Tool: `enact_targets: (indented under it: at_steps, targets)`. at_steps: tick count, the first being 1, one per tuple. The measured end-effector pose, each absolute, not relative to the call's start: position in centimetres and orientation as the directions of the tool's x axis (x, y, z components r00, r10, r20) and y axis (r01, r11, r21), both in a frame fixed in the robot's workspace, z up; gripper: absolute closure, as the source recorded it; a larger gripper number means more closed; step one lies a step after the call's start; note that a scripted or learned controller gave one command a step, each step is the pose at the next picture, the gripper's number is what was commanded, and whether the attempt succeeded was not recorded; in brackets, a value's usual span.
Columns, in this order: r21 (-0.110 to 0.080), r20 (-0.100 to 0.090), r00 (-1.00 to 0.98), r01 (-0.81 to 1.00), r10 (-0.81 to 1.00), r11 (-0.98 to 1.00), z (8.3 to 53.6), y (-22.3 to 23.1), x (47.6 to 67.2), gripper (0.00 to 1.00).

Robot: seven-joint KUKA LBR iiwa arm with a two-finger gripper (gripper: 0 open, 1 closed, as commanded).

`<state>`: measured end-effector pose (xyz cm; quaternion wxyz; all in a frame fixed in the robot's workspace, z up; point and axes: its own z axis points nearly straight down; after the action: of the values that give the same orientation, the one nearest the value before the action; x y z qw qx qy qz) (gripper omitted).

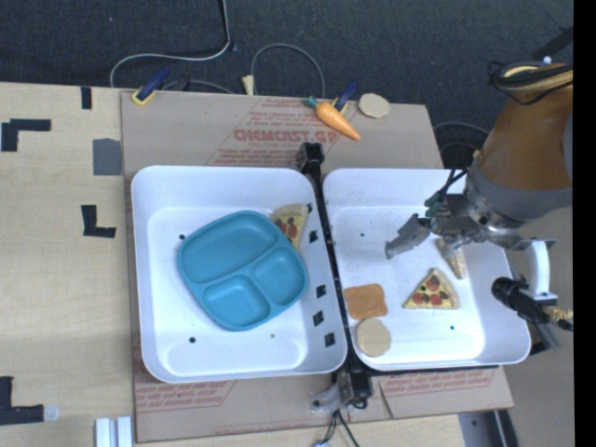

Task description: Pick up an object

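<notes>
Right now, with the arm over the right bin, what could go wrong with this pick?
1. The pincer hangs open above bare bin floor, so closing here would likely grab nothing.
2. The pizza slice lies flat, hard for fingers to get under.
3. The toast and round cracker touch, so one may drag the other.

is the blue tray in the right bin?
No. The blue tray lies in the left bin; the right bin holds a pizza slice, toast and a round cracker.
</notes>
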<state>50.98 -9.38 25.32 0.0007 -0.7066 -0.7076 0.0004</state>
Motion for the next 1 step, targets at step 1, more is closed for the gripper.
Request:
enact_targets:
  at_steps: [1]
  targets:
    - [-0.011,0.002,0.001,1.0,1.0,-0.001,16.57,-9.58,48.09,0.0]
